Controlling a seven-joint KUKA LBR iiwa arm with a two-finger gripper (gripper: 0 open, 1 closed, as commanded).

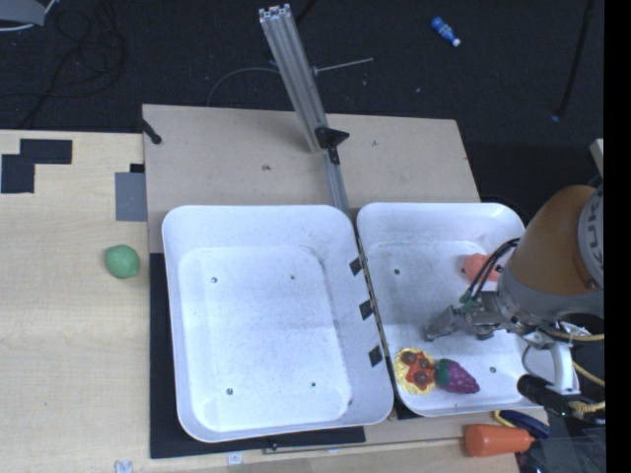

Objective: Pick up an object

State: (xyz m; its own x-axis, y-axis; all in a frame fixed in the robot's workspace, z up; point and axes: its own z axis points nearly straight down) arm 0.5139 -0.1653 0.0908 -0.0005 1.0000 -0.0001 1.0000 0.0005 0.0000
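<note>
Over the right bin the pincer hangs low, with nothing visible between its fingers; whether they are spread or closed I cannot tell. This looks like the approach step. Next it must descend onto the purple toy beside the yellow one.

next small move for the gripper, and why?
Probably ease the gripper toward the near edge and down: it sits over bare floor of the right bin, while the yellow toy and purple toy lie just nearer the camera.
</note>
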